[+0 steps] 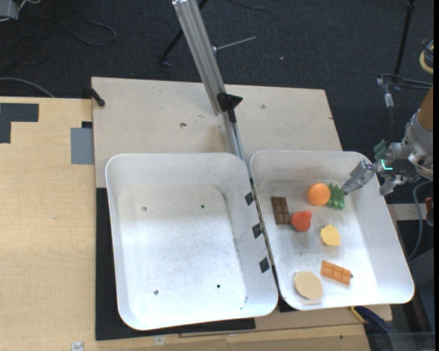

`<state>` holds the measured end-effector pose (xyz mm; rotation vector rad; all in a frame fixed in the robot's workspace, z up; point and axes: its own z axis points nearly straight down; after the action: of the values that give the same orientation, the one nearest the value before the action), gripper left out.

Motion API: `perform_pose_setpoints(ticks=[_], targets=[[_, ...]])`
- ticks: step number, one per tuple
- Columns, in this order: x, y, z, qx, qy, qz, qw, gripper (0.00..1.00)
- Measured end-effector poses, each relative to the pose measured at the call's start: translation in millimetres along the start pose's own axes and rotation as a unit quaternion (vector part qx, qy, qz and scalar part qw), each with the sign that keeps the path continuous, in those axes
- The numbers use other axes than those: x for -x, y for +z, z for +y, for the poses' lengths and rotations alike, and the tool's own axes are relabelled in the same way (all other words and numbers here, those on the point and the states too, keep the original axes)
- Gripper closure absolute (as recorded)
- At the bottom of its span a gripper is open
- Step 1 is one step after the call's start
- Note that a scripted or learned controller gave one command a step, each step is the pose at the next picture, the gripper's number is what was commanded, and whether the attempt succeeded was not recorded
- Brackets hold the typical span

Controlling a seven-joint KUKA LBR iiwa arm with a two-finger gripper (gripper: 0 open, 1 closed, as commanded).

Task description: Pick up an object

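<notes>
Dark carpeted floor (314, 42) surrounds a pale wooden tabletop (29, 218), with loose black cables at the upper left. Two shallow white plastic bins sit side by side on a beige board (154, 115). Left white bin (132, 174): smooth moulded surface, rounded corners, speckled with fine dark grit. Right white bin (395, 269): same make, holding six small objects. A ribbed silver aluminium rail (201, 46) slants down from the top of frame toward the seam between the two bins, with a black clamp partway along it.

Count in the right bin, one of each:
- round orange ball, matte, fruit-like (319, 194)
- frilly green leafy piece (337, 197), touching the ball on its right
- flat brown segmented bar, chocolate-like (280, 210)
- small red rounded lump (301, 221), just beside the brown bar
- yellow rounded chunk (330, 235)
- flat orange grooved wafer-shaped slab (336, 272)

A seventh item, a tan flat oval disc (308, 286), lies at the near rim next to the orange slab.

Grey metal pincer (355, 181) reaches in from the right over the right bin's far right corner, tilted, its tip just beside the green leafy piece. Cannot tell whether it is spread or pressed together; nothing visibly pinched.
</notes>
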<state>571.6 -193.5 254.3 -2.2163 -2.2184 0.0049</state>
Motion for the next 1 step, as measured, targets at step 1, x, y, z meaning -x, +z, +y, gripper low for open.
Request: perform_pose_setpoints(ticks=[1], targets=[[0.0,-2.0,0.7,0.002,0.0,0.0,1.0,0.0]])
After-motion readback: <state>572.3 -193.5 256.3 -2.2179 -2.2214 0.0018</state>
